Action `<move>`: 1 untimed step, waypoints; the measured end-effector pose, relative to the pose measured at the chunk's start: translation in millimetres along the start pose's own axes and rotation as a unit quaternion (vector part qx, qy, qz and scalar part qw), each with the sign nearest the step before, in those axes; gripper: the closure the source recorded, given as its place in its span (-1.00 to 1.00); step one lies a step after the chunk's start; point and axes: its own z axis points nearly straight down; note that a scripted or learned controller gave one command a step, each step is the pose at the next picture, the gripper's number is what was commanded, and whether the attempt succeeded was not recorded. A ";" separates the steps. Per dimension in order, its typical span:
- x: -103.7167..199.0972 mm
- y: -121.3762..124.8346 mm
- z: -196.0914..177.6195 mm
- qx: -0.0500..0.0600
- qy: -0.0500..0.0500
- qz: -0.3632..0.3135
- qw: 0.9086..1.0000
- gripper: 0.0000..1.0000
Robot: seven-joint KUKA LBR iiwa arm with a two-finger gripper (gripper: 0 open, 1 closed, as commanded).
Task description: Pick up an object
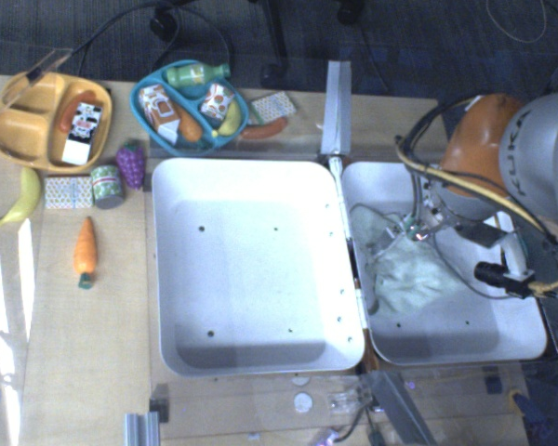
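Partial "KUKA" lettering on the grey arm [539,147].

Two white bins [246,179] are sitting on a pale wood counter [65,342]. A whitish-grey cloth [405,277] is lying in the right bin. An orange carrot [86,249], a yellow banana [23,198], purple grapes [130,163], a blue tray [149,96] and a yellow tray [23,133] are showing at left.

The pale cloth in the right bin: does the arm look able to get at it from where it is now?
Probably yes. The gripper sits low in the right bin, right at the upper edge of the pale cloth, and nothing lies on top of the cloth. Only the arm's own cables hang nearby.
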 end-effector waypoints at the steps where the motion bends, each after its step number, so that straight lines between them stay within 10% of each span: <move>1: -31.7 62.1 3.3 0.004 0.000 0.136 0.991 -1.00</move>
